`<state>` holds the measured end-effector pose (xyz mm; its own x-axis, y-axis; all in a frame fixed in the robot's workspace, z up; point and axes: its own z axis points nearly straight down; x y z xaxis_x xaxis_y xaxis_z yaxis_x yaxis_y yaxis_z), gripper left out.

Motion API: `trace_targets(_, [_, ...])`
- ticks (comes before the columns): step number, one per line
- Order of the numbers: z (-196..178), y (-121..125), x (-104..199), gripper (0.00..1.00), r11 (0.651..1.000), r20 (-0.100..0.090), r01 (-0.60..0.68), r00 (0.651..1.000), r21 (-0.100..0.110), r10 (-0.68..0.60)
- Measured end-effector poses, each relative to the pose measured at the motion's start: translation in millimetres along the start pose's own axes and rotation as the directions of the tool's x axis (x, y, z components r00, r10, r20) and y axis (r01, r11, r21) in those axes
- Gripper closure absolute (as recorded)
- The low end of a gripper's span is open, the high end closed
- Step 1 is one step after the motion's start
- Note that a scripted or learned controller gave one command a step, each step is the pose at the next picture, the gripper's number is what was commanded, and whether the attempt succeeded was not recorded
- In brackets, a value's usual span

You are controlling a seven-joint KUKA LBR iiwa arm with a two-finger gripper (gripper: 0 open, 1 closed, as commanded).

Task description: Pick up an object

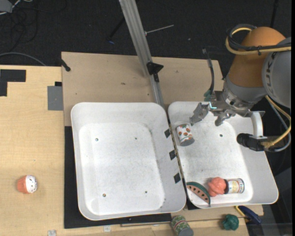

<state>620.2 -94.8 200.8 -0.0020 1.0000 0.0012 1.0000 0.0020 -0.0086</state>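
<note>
**Arm over right bin, nothing held, cup closest**

The gripper (210, 113) hangs above the far end of the right bin (226, 154), fingers spread apart with nothing between them. One finger (198, 114) angles out to the view's left, toward the bin's left wall. The arm (250, 63) leans in from the right, orange band above the wrist, so the tool sits over the bin's upper half rather than its near corner.

The likeliest target is the small cup (185, 133), white with red spots, lying just below and to the left of the gripper, close against the bin's left wall. It appears tipped on its side. Its long axis seems to run roughly up-down in the view with a slight tilt, and the open end appears to point toward the near edge, but it is too small to be sure.

Other candidates sit in the bin's near corner, well away from the gripper: a watermelon slice (198, 191), an orange-pink lump (217, 186) touching it, and a small bottle (234, 186) lying on its side, long axis left-right, cap end to the right.

The left bin (120, 161) sits alongside. Outside the bins lie a red-and-white ball (27, 184) on the wooden board and a green lump (230, 222) by the front edge.

Judgement: the pick has not yet started; the wall beside the cup may crowd a finger.
</note>
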Motion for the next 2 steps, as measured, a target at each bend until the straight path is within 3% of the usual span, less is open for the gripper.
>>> trace_targets(1, [-3.0,1.0,-0.3,0.00,1.000,0.000,-0.001,1.000,-0.006,0.001])
trace_targets(2, [58.9,4.8,-4.3,0.00,1.000,0.000,-0.002,1.000,0.000,0.002])
